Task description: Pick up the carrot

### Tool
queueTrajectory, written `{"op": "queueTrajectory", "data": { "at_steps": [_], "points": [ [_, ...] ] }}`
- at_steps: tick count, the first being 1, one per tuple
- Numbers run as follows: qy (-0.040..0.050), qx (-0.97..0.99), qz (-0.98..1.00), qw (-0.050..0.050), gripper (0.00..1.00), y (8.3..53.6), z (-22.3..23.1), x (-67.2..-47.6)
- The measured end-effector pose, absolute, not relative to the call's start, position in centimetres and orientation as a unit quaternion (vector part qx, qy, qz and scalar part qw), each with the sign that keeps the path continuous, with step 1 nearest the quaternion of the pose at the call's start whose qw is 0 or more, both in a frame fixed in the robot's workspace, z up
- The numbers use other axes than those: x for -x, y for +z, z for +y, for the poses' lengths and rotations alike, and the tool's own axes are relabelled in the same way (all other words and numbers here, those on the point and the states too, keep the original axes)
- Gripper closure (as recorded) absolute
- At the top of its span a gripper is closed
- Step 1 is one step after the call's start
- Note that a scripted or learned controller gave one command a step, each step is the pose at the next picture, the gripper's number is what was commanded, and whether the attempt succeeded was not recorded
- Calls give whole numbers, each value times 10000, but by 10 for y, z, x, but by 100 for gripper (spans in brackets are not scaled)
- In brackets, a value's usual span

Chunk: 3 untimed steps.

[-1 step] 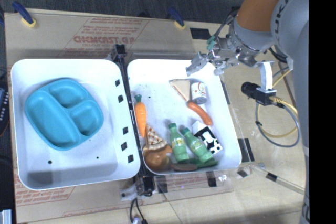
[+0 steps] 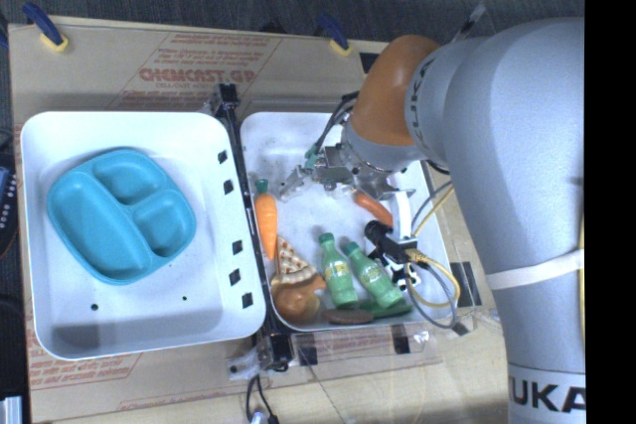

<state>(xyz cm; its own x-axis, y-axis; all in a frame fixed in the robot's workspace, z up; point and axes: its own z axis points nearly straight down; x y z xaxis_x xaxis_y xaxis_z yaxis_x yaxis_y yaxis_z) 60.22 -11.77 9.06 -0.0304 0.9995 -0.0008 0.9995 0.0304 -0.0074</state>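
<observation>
Where bins meet: carrot (image 2: 266, 221) right, blue tray (image 2: 119, 212) left.

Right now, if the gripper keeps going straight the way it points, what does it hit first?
The gripper points toward the picture's left, low over the right bin. Going straight on, it would probably meet the green top of the carrot, or the bin's left wall just beyond. Depth is unclear from this slanted view.

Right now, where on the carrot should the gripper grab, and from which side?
Grip the carrot at its thick middle, descending from above with the fingers across its width. It lies lengthwise against the right bin's left wall, green top away from the camera, so the wall-side finger has little room. The pizza slice crowds its tip.
</observation>
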Motion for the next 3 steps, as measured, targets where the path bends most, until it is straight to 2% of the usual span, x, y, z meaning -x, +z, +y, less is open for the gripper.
{"op": "queueTrajectory", "data": {
  "at_steps": [1, 2, 3],
  "points": [
    [20, 7565, -6540, -4, 0, 92, -103, -607],
    [48, 7742, -6329, 41, 0, 91, -92, -599],
    [64, 7717, -6360, 64, 100, 101, -91, -599]
  ]
}}
